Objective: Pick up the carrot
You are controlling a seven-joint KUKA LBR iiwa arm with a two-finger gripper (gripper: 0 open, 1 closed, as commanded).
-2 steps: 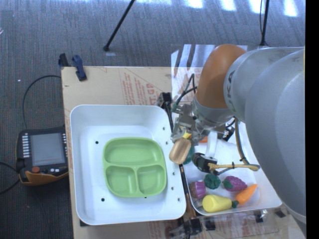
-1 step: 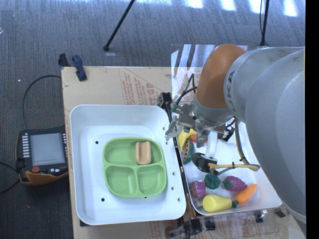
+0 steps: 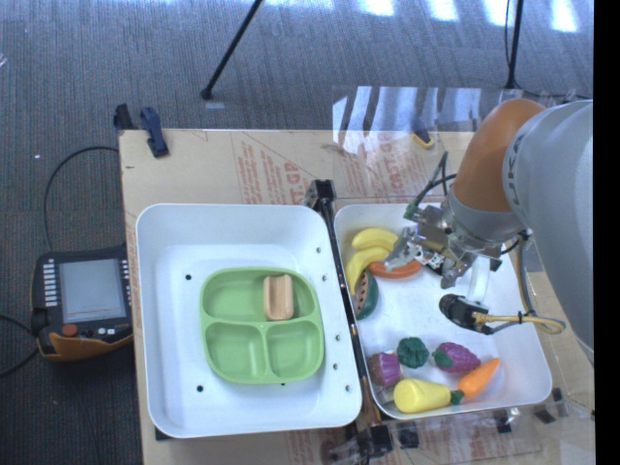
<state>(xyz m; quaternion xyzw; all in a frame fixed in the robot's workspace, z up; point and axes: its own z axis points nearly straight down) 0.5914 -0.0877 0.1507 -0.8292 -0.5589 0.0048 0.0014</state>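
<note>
The orange carrot (image 3: 480,378) lies tilted in the near right corner of the right bin (image 3: 528,356), its green top touching a yellow pear (image 3: 423,395). My gripper (image 3: 424,247) hangs over the bin's far left part, above an orange-red slice (image 3: 397,269) and next to two yellow bananas (image 3: 370,248). It is well away from the carrot, up and to the left of it. The grey arm with its orange band (image 3: 494,158) reaches in from the right and hides the bin's far right side.
Near the carrot sit a purple fruit (image 3: 455,358), a green vegetable (image 3: 412,352) and a reddish-purple piece (image 3: 385,367). A watermelon slice (image 3: 366,294) leans at the bin's left wall. The left bin (image 3: 174,260) holds a green divided plate (image 3: 232,342) with a tan bread piece (image 3: 278,297).
</note>
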